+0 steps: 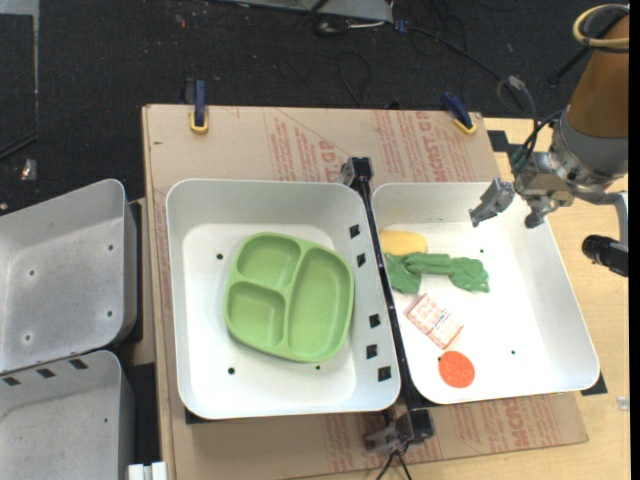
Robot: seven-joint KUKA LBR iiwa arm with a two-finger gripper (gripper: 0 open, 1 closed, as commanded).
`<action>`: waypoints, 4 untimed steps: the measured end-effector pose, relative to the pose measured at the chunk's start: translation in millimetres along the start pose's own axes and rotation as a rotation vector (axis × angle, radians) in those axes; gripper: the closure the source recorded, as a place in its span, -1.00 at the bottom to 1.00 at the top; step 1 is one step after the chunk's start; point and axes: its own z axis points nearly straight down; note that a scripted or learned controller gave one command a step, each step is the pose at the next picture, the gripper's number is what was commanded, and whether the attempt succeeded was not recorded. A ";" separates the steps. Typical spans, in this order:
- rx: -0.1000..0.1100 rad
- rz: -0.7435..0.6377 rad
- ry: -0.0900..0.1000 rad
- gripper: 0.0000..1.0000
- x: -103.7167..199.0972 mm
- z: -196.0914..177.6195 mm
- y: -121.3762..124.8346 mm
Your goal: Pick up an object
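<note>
Jaws (511, 203) apart and bare, green toy (438, 270) at their 8 o'clock, long axis 3-to-9

Red printed lettering runs across the brown cardboard sheet (300, 143) beneath the bins, upside down along its far edge and again along its near edge (too small to read reliably). The small packet (433, 319) carries red print, illegible.

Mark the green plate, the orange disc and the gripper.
green plate (290, 296): camera view, middle divider.
orange disc (457, 369): camera view, centre of its face.
gripper (512, 206): camera view, midway between fingertips.
</note>
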 end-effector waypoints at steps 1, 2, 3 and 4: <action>-0.012 -0.002 -0.002 -1.00 0.3 -7.6 2.3; -0.009 -0.002 -0.001 -1.00 3.0 35.9 5.7; -0.009 -0.004 -0.001 -1.00 9.8 82.1 9.8; -0.010 -0.004 -0.001 -1.00 16.9 127.3 8.5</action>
